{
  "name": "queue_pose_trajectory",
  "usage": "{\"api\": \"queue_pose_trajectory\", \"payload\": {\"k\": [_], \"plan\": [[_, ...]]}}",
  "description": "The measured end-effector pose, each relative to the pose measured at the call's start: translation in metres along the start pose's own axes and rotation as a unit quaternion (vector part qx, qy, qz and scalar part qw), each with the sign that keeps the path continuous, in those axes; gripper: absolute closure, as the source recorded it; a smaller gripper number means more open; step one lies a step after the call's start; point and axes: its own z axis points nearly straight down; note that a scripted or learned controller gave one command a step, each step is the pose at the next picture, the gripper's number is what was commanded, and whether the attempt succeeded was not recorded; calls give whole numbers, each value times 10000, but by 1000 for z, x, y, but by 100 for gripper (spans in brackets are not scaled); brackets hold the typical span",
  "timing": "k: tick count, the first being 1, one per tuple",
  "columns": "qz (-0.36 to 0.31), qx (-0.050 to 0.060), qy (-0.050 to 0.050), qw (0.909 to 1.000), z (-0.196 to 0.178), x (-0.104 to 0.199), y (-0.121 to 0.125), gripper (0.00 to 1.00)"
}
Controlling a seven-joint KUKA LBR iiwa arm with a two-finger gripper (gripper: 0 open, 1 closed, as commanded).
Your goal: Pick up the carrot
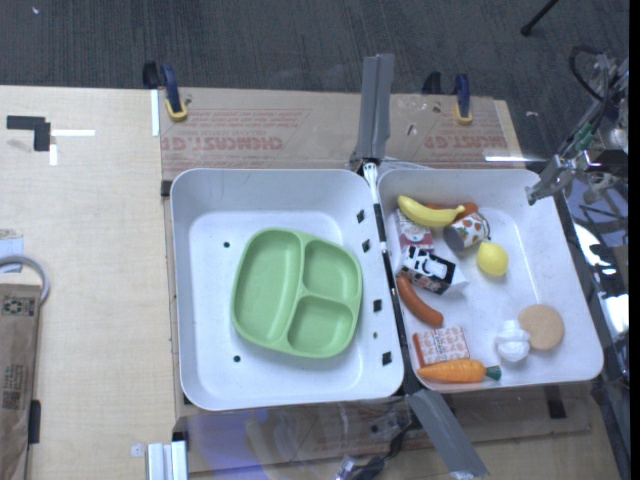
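A bench seen from above carries two shallow white bins side by side. The left bin (200,368) holds a green divided plate (297,292) and nothing from the task. The right bin (560,268) holds a scatter of toy food: a banana (428,211) near the far edge, a lemon (491,258), a sausage (418,301), a small black-and-white carton (430,268), a red-and-white packet (441,344), a tan round cookie (542,326) and a white egg-like piece (513,343). The carrot (455,372), orange with a small green tip pointing right, lies flat along the near wall of the right bin, close to its near-left corner, just below the packet and left of the white piece. Metal parts that may belong to the arm sit at the far right edge, well apart from the carrot; the gripper itself cannot be made out, so its state cannot be told. The task appears to be at its start, with the carrot untouched. The next move likely calls for travelling across the right bin to above the carrot, aligning across its narrow width, and descending without catching the bin wall or packet.
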Motion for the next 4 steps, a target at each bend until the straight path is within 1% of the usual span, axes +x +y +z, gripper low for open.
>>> {"api": "queue_pose_trajectory", "payload": {"k": [1, 2, 3, 4], "plan": [[-1344, -1, 2, 9909, 84, 73, -13, 0], [-1124, -9, -1, 9937, 70, 81, -16, 0], [-2573, -24, -13, 9663, 182, 32, 66, 0], [-2746, -21, -7, 9616, 83, 126, 35, 0]]}}
